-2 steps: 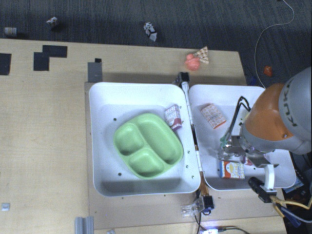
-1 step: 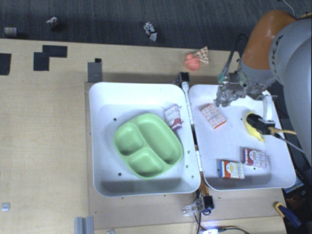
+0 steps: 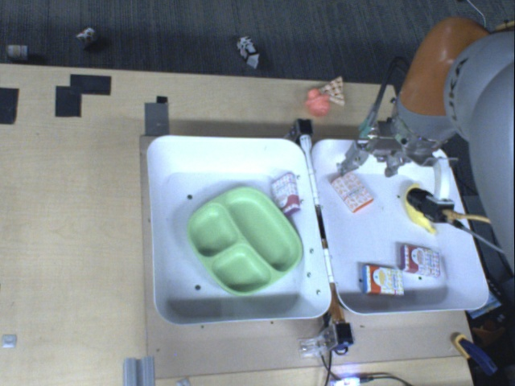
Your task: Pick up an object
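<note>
- Two small cartons [image 3: 401,271] lie near the right bin's [image 3: 475,296] front edge.
- A yellow banana [image 3: 420,206] lies by its right edge.
- The gripper [image 3: 376,158], fingers spread and holding nothing, hovers at its far edge beside a patterned card [image 3: 352,191].

Divided plate [image 3: 244,238] in left bin [image 3: 165,215]

One fixed camera looks down at a slant from above the bench [image 3: 72,240], taking in both white bins [image 3: 165,215], with dark floor [image 3: 201,14] toward 12 o'clock.
</note>
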Available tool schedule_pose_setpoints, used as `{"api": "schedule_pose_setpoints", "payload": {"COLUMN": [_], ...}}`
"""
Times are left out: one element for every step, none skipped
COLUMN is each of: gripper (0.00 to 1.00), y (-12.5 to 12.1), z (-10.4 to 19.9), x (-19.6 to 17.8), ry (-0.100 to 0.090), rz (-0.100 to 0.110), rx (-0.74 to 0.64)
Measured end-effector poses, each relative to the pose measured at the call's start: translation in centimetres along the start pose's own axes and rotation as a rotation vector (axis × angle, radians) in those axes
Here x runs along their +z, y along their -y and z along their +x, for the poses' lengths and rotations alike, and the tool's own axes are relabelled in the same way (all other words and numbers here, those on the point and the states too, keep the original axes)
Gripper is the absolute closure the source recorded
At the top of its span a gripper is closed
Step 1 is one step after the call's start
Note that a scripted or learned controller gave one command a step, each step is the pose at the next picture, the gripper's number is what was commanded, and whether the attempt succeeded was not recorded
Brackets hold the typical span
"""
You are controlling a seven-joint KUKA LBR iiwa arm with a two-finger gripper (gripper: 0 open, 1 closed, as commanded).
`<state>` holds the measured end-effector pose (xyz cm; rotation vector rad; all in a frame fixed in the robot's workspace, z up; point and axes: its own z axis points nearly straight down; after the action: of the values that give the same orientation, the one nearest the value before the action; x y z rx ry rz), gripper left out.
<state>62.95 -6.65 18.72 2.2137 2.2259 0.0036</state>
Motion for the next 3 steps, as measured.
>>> {"api": "schedule_pose_setpoints", "payload": {"gripper": [0.0,1.0,0.0], "y": [2.3,2.1,2.1], "z": [-2.7,-2.7,-2.7], "x": [10.1,8.8,8.9], "ry": [0.001,0.002,0.002], "rz": [-0.003,-0.009,-0.008], "rx": [0.001,-0.004,-0.005]}}
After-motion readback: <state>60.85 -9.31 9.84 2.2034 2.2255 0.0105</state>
